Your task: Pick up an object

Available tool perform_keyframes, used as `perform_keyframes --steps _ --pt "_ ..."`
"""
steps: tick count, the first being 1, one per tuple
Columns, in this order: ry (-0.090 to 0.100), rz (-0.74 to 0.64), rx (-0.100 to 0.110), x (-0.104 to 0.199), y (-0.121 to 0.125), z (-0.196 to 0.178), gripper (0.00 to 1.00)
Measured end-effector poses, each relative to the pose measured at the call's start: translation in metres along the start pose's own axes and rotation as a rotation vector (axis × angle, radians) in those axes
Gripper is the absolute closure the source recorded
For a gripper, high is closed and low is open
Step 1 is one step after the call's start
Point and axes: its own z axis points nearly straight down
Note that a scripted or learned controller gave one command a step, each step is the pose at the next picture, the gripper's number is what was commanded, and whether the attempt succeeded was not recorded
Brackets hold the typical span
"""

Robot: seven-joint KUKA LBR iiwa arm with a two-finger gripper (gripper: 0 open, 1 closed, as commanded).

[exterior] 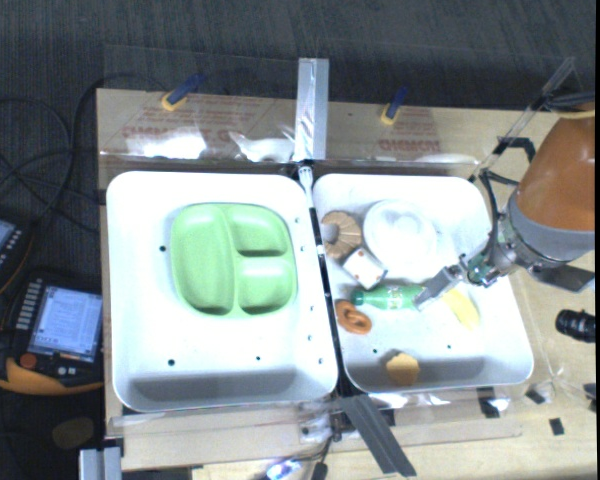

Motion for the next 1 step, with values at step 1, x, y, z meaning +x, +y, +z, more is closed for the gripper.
perform_keyframes --steps 1 --pt "-0.001 -0.064 -0.003 -0.0418 -0.0164 0.1364 0.0"
